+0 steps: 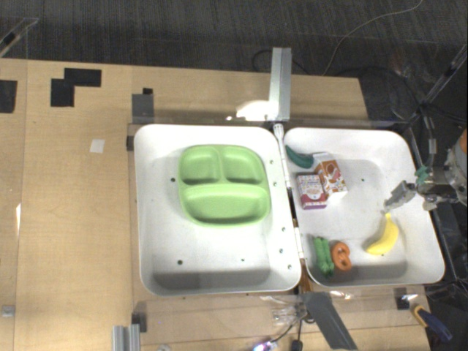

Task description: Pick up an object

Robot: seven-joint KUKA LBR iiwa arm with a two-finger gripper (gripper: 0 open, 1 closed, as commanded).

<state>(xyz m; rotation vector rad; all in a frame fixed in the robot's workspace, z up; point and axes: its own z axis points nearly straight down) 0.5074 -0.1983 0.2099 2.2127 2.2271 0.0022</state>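
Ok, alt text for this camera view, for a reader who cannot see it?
The gripper hangs over the right bin, just above a yellow banana. That bin also holds a small carton and other small items; the left bin holds a green divided plate.

A light wooden desk (66, 218) carries two shallow white bins side by side: the left bin (157, 218) and the right bin (398, 148) touch along a central seam, with black patches (75, 85) at the desk's far left.
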